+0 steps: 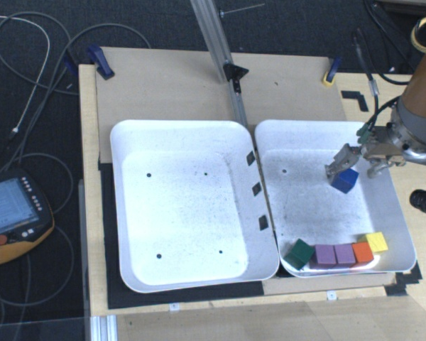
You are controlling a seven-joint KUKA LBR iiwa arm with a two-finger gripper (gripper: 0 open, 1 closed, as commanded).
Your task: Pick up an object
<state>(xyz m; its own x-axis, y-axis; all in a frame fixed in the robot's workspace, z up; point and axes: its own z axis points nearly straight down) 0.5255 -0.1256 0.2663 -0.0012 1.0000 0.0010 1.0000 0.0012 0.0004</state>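
My gripper (pixel 356 170) hangs over the upper right part of the right bin (pixel 298 197), with its two fingers spread apart. A blue cube (pixel 345 181) sits just under the left fingertip (pixel 336 168), nearer that finger than the other. The cube is not clasped between the fingers. Along the right bin's front edge lies a row of blocks: a green one (pixel 298 253), two purple ones (pixel 326 254), an orange one (pixel 362 252) and a yellow one (pixel 376 243).
The left bin (pixel 128 190) stands beside the right one, with a dark divider strip between them. A metal pole (pixel 213 34) slants up from the back of the bench. A teach pendant (pixel 11 212) lies off the bench at the left.
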